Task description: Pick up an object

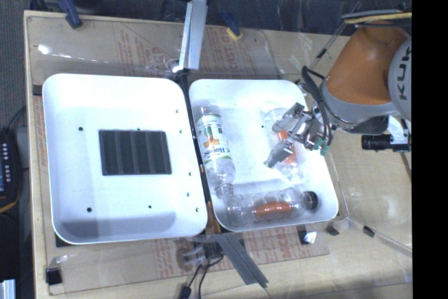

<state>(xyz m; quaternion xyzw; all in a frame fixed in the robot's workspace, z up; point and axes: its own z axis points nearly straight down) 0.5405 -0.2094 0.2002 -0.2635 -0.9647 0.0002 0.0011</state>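
Note:
My gripper (pixel 274 144) hangs low in the right part of the right bin (pixel 238 92), open, with its two grey fingers (pixel 276 157) spread apart. Between and under them lies a crumpled clear plastic item with orange bits (pixel 271 115); I cannot tell whether the fingers touch it. A clear water bottle with a white and orange label (pixel 212 143) lies along that bin's left wall. A second clear bottle with something orange inside and a dark cap (pixel 274 206) lies along the near wall.
The left bin (pixel 70 101) holds a dark ribbed rectangle (pixel 135 152) in its middle. A metal bar (pixel 192 31) stands behind the gap between the bins. The arm's orange band (pixel 360 63) is above the bench's right edge.

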